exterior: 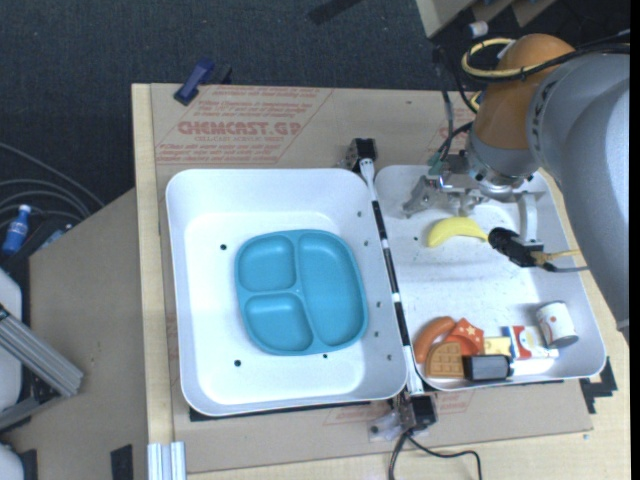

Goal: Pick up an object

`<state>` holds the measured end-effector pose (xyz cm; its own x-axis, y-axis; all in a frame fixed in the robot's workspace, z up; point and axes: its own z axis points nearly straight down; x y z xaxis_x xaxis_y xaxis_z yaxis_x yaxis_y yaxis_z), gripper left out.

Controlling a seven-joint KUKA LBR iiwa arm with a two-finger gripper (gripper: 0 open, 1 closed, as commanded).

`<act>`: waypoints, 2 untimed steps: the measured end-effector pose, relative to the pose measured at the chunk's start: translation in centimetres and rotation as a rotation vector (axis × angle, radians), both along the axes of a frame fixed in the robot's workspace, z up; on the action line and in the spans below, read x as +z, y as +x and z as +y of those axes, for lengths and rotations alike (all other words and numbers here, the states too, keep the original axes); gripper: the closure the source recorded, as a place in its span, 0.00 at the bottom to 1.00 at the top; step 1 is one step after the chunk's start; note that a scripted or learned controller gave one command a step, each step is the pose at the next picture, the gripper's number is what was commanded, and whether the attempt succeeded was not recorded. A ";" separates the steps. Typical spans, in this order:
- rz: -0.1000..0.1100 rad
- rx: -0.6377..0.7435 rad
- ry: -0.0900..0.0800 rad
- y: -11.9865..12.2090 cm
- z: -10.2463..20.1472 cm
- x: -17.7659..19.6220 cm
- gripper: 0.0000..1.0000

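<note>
Toward the upper right of the frame, the pincer (pixel 447 200) hung over the far end of the right bin (pixel 470 288), just above a yellow toy banana (pixel 457 232) that lay on its side on the bin's bare floor, its curve opening downward in the picture. Whether the pincer was open or closed could not be told from this slant, and nothing could be seen in its hold. The banana looked the likeliest thing to take, being nearest and lying apart from everything else. It was probably a light, hollow plastic piece, stiff enough to bear a squeeze, but smooth and rounded, so it might roll or squirt out sideways. A hold across the thick middle of the curve, square to its length, seemed safer than one near either tapering tip. At the lower right of the same bin, well apart from the banana, sat a crowded group: an orange-and-red toy food piece (pixel 450 336), a small black block (pixel 487 367), a white-and-red carton (pixel 520 343) and a small white cup (pixel 553 322), packed too close for an easy grip. The left bin (pixel 200 228) held a blue divided plate (pixel 300 290), lying flat on its floor. Both bins rested on the brown surface (pixel 250 128).
</note>
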<state>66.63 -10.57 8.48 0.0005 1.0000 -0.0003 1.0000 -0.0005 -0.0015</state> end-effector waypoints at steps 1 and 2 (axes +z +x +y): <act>-0.001 0.000 0.000 0.0 -0.5 0.0 0.00; 0.001 -0.001 0.001 -7.6 0.9 -0.1 0.00</act>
